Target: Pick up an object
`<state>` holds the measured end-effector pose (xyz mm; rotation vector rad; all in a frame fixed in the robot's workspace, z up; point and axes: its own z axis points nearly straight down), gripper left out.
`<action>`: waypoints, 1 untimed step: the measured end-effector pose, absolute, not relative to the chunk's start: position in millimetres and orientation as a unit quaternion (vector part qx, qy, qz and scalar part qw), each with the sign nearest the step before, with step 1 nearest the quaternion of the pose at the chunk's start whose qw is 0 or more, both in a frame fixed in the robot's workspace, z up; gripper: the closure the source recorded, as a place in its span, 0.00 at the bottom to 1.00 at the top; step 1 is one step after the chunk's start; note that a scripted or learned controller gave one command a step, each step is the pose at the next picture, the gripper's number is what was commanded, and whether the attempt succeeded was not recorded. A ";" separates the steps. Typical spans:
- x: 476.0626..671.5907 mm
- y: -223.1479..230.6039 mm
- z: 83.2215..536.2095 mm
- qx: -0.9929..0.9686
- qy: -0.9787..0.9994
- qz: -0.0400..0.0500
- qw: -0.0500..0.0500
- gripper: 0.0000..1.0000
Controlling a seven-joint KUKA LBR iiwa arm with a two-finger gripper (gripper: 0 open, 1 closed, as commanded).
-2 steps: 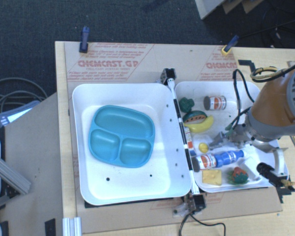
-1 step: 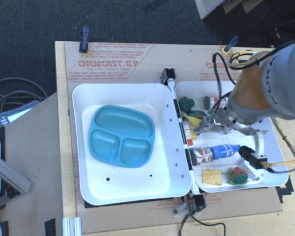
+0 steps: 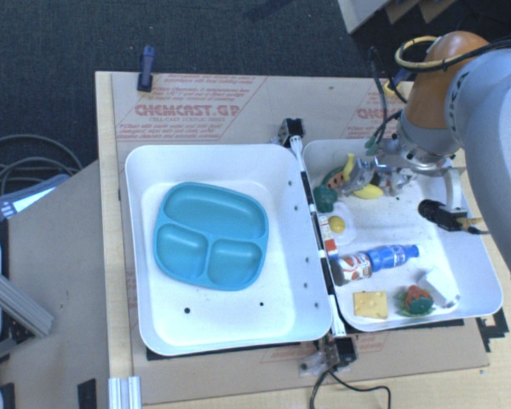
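Nearest, at the right bin's (image 3: 481, 301) front edge, lie a yellow block (image 3: 370, 304) and a strawberry (image 3: 416, 301). Left bin (image 3: 145, 220) holds a blue tray (image 3: 211, 234). Arm (image 3: 460, 100) hangs over the right bin's back corner; gripper (image 3: 376, 170) above a banana (image 3: 368, 192), whether the jaws are open I cannot tell. Bottle (image 3: 376, 261) lies mid-bin: light, stiff, probably slippery; grasp across its body.

White bins (image 3: 153, 228); light-blue divided plate (image 3: 211, 235); blue bottle (image 3: 376, 261) with red-and-white label; yellow banana (image 3: 368, 192); dark-green piece (image 3: 324, 198); yellow square (image 3: 370, 304); red-and-green toy (image 3: 416, 301); grey arm (image 3: 490, 118), orange band (image 3: 434, 79).
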<state>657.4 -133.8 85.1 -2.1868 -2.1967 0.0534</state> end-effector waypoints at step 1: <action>657.7 -133.2 94.2 -0.706 -0.708 0.017 0.019 1.00</action>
